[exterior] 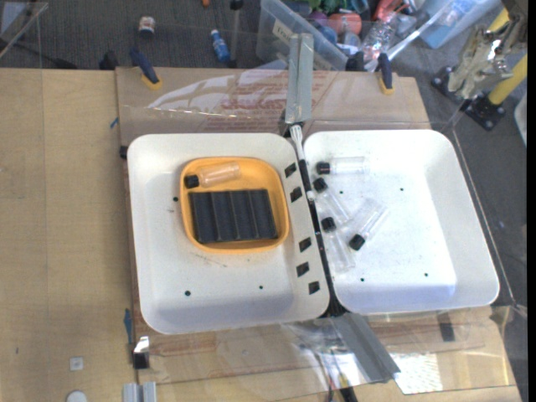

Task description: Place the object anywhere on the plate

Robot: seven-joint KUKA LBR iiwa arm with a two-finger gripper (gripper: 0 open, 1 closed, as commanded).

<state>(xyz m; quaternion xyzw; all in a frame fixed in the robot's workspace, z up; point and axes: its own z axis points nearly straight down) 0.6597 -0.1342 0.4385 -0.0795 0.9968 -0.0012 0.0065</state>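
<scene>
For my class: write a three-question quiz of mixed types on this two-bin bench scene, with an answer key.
1. True or false: the orange plate sits in the left bin.
2. Multiple choice: the clear vials with black caps loose in the right bin lie: A) near the divider B) in the far right corner C) on the plate.
3. Fill in: a black ribbed ____ lies on the plate, beside a capped vial.

Key: 1 true; 2 A; 3 block.
</scene>
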